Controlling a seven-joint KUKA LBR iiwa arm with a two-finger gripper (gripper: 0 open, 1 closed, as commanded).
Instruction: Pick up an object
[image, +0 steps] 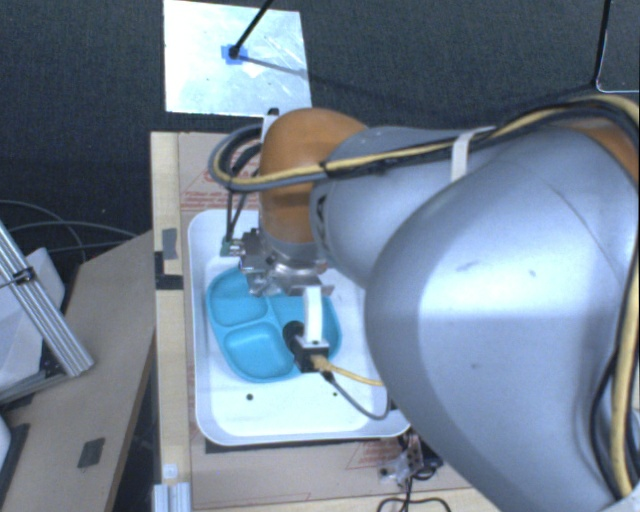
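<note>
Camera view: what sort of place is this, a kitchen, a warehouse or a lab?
Most likely a robotics lab test bench. A large grey arm with bundled cables reaches over a shallow white bin holding a blue divided tray, on a board-topped bench with aluminium framing at its left.

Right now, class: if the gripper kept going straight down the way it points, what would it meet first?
Most likely the blue divided tray lying in the white bin. The gripper hangs just over it, though depth is hard to judge from this slanted view.
</note>
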